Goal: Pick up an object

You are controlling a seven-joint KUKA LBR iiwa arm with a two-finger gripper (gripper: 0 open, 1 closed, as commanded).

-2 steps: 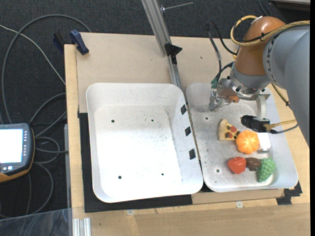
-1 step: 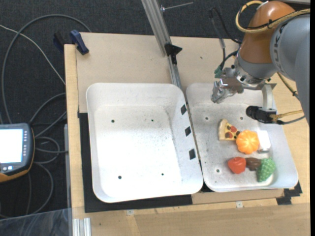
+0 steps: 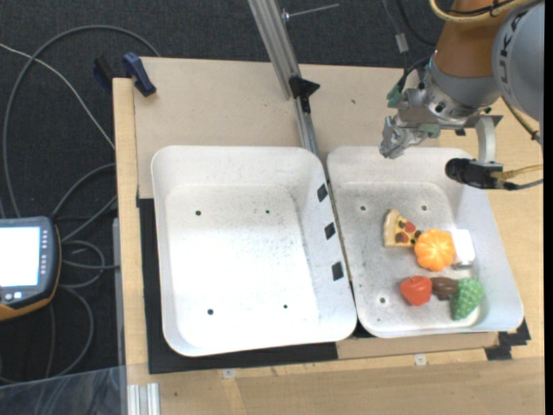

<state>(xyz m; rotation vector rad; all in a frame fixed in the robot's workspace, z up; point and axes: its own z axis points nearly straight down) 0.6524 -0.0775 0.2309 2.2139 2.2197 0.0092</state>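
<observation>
Two shallow white plastic bins – the right bin (image 3: 484, 318) holds perhaps six small toy foods: one ridged orange pumpkin (image 3: 435, 248), one pizza wedge (image 3: 398, 230), one red tomato (image 3: 416, 290), one knobbly green bunch (image 3: 467, 298). The grey metal gripper (image 3: 391, 148) hangs above its far rim – whether it is open or closed, I cannot tell.

Running off the top and right edges: the arm (image 3: 492, 24). Showing too small to read finger spacing: the claw (image 3: 393, 143). Lying partly hidden behind the orange fruit (image 3: 435, 248): a white block (image 3: 463, 247). Being cut by the left edge: a pendant screen (image 3: 24, 262).
</observation>
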